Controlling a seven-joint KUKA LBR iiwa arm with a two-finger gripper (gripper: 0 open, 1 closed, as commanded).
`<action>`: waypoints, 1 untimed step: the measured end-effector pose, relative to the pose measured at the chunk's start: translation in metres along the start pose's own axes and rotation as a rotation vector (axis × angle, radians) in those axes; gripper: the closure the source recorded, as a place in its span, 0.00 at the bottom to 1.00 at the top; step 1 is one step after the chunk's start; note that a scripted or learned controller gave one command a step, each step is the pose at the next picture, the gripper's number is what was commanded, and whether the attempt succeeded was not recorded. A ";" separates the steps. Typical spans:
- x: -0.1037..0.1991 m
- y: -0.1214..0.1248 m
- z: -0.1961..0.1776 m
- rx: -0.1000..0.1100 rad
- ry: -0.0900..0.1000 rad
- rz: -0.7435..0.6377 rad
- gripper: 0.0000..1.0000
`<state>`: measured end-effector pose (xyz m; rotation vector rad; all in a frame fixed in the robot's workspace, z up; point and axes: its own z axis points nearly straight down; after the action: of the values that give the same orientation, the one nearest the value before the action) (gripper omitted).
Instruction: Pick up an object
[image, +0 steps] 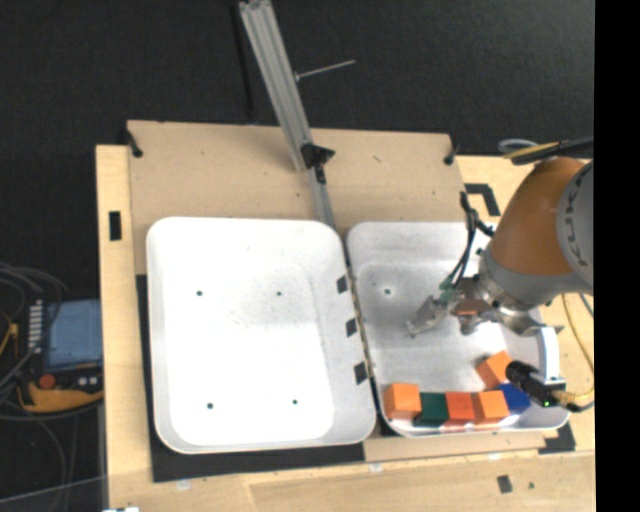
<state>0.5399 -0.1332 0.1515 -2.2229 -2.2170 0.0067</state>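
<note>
I see the left bin (250, 330) bare beside the right bin (400, 260). The gripper (428, 318) hangs over the right bin's middle, fingers slightly parted, pinching nothing. Orange, green and blue blocks (455, 405) line its near edge.

The claw (428, 316) hovers in the right bin (400, 262) above coloured blocks (448, 405).

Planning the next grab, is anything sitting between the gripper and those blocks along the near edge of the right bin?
Nothing visible. The gripper hangs over bare floor of the right bin, and the row of blocks lies along the near wall below it, with open bin floor between them.
</note>
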 end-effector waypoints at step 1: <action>-0.001 0.000 0.052 -0.001 0.000 0.000 0.00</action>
<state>0.5392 -0.1347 0.0993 -2.2236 -2.2178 0.0055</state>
